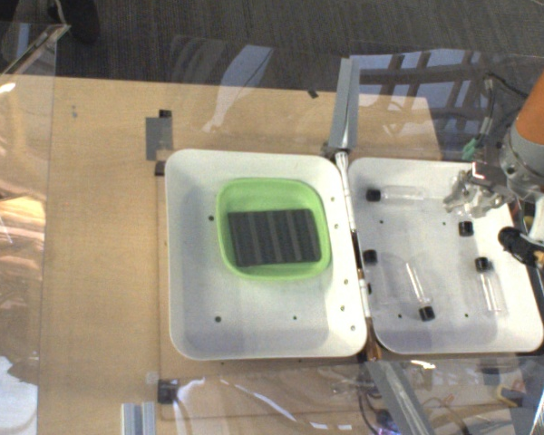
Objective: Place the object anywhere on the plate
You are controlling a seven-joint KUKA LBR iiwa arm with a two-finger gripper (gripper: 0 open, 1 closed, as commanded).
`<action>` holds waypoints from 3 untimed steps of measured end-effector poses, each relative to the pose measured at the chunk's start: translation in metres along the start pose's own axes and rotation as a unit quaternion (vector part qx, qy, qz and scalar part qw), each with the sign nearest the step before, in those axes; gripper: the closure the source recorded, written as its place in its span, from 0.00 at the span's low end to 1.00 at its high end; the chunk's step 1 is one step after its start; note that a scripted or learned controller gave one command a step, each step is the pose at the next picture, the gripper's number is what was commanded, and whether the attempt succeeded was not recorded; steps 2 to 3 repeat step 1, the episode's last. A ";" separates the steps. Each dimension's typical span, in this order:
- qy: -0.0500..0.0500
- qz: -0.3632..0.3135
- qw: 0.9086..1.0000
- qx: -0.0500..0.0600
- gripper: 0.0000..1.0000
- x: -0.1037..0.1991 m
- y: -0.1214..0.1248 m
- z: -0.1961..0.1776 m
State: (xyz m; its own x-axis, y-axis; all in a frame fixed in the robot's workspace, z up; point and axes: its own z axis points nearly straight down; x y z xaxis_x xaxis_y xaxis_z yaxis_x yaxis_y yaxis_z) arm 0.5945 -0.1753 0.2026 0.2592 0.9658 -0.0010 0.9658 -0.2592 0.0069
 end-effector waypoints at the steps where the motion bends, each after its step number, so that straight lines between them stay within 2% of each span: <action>1: 0.000 0.000 1.000 0.000 0.00 0.000 0.000 0.000; 3: 0.000 0.000 1.000 0.000 0.00 0.000 0.000 0.000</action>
